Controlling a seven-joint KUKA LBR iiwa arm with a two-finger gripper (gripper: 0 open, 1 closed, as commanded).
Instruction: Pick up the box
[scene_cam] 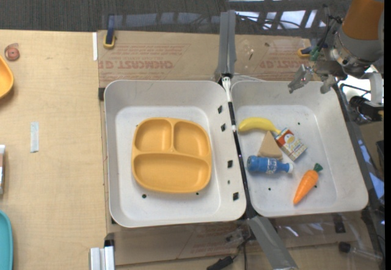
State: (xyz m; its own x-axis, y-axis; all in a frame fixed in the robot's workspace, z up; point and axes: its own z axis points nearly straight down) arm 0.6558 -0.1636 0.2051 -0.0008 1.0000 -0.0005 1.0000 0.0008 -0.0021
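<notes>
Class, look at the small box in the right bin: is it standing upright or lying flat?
Lying flat. The box shows its broad printed face upward on the right bin floor, beside the wedge.

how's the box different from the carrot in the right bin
The box is small, squarish and white with red and orange print; the carrot is long, tapered and orange with a green top. The box lies by the wedge in the bin's middle; the carrot lies alone nearer the front right corner. Both rest flat in the right bin, away from the gripper.
</notes>
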